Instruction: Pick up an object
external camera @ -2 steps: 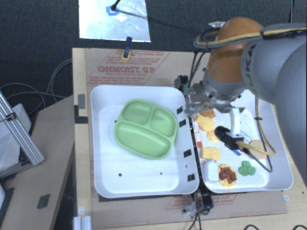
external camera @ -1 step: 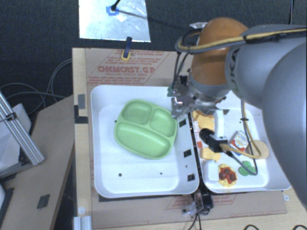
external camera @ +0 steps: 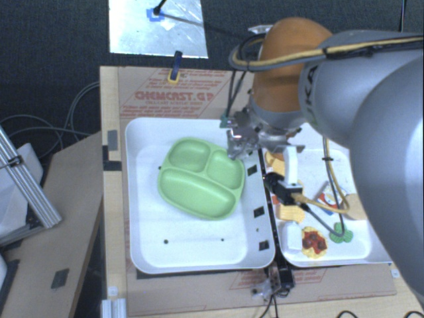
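A cardboard-covered bench (external camera: pixel 165 91) against dark cloth bore two white bins. The left bin (external camera: pixel 146 244) held a green divided plate (external camera: pixel 201 177); the right bin (external camera: pixel 358 250) held small mixed objects (external camera: pixel 315 240). The gripper (external camera: pixel 237 146) hung at the plate's far right edge; whether it was closed couldn't be told.

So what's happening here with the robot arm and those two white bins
A grey robot arm reaches in from the right, its tool down over the upper right corner of a green divided plate lying in the left bin. Whether the tool has hold of the plate cannot be made out. The right bin holds a jumble of small items, among them a red and yellow piece and a small green one. Nothing looks lifted yet.
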`<state>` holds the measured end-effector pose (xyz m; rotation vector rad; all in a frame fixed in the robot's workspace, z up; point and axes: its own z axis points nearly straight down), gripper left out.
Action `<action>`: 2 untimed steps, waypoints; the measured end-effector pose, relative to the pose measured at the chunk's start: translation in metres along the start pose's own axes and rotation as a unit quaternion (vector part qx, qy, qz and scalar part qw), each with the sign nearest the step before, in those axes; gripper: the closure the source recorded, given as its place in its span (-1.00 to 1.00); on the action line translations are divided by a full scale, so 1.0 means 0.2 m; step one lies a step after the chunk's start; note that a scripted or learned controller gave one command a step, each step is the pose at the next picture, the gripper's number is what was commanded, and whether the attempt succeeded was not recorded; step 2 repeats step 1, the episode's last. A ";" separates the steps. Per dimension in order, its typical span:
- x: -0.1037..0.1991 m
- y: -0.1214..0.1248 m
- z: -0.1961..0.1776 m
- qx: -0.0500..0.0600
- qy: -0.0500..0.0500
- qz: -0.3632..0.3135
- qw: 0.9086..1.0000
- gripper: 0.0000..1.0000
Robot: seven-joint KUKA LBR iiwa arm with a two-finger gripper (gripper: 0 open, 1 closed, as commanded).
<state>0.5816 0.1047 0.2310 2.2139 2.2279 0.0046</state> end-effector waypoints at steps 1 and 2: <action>0.02 -0.06 0.08 0.002 -0.001 0.001 1.000 1.00; 0.02 -0.06 0.08 0.002 -0.001 0.001 1.000 1.00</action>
